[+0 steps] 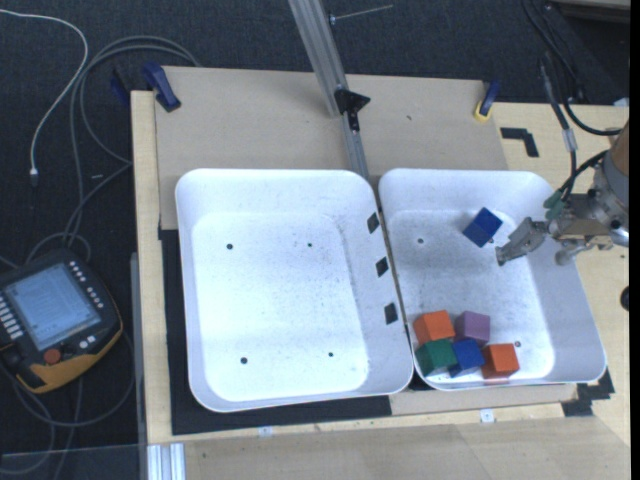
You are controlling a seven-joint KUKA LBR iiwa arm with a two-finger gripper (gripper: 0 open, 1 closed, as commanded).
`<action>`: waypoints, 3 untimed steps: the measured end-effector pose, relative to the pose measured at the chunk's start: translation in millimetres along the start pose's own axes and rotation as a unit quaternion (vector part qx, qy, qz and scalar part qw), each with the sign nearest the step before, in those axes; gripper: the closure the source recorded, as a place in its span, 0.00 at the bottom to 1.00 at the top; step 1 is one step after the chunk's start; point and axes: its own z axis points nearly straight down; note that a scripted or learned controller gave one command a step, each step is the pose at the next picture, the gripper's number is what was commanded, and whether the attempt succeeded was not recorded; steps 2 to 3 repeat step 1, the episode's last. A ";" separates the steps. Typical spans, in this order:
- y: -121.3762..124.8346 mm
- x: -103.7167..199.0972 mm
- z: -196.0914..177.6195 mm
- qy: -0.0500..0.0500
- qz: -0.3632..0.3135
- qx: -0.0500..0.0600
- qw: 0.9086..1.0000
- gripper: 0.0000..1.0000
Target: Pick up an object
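Note:
A blue cube [483, 226] lies alone on the floor of the right bin [450, 183], toward its far side. My gripper [545, 247] hangs over the bin's right part, just right of that cube and apart from it. Its fingers [517, 241] are spread open with nothing between them. Along the bin's near wall sits a cluster of cubes: an orange one [433, 326], a purple one [473, 325], a green one [435, 357], a second blue one [466, 356] and another orange one [501, 360].
The left bin [200, 193] stands beside the right one, their rims meeting at the middle. A slanted metal bar [325, 53] rises from the bench behind the bins. A teach pendant [50, 318] and cables lie on the floor at left.

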 end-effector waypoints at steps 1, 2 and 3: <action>1.0 0.4 -11.2 0.000 -0.001 -0.002 1.000 1.00; 1.0 0.4 -11.2 0.000 -0.001 -0.002 1.000 1.00; 1.0 0.4 -11.2 0.000 -0.001 -0.002 1.000 1.00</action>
